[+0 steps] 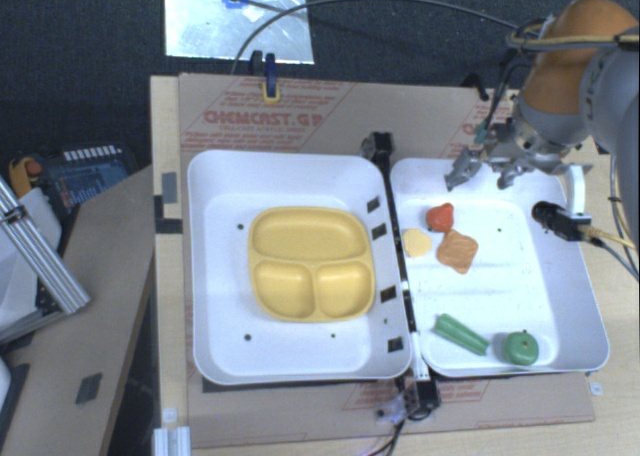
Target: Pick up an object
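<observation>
Dark carpet surrounds a bench (120,244) covered with cardboard (300,109) printed "CHEMCAST G9". Over the far edge of the right bin (585,334) the gripper (485,174) hangs with its two fingers spread apart and nothing between them, the grey arm (590,64) bending in from the far right corner. Just beneath lie a red piece (439,216), a pale yellow piece (417,242) and an orange piece (457,251). A green stick (460,333) and green round piece (521,348) sit near that bin's near edge. A yellow divided tray (305,262) fills the left bin (215,184).
</observation>
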